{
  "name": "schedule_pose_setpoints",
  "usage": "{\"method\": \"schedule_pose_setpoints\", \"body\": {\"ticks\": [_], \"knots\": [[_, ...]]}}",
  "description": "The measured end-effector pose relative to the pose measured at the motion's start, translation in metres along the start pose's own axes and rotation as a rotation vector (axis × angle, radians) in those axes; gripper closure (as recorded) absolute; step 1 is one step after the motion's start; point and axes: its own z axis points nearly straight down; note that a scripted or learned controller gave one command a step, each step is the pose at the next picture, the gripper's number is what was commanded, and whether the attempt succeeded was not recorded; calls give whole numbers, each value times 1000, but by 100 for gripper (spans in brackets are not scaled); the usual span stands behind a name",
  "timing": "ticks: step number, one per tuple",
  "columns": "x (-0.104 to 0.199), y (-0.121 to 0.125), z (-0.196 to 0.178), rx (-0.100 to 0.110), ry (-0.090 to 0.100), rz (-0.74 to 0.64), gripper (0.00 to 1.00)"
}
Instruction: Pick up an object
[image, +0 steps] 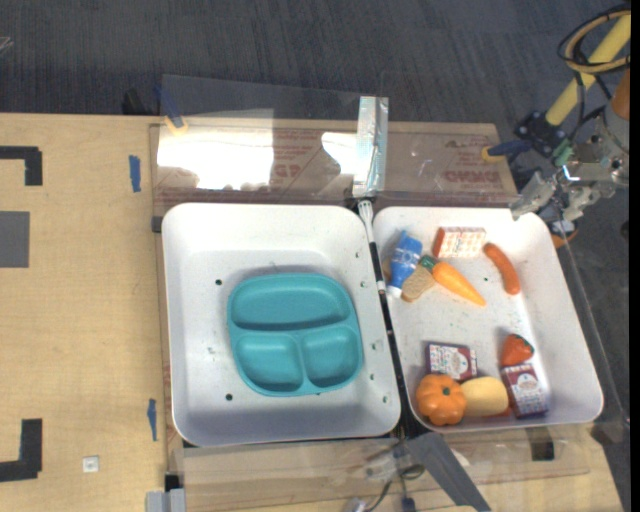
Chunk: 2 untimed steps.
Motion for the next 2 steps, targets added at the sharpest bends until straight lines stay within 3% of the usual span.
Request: {"method": "schedule_pose_setpoints", "body": {"ticks": [1,2], "knots": [[24,-25,135,11,4,-54,0],[23,-20,120,-1,0,-56,100]]}}
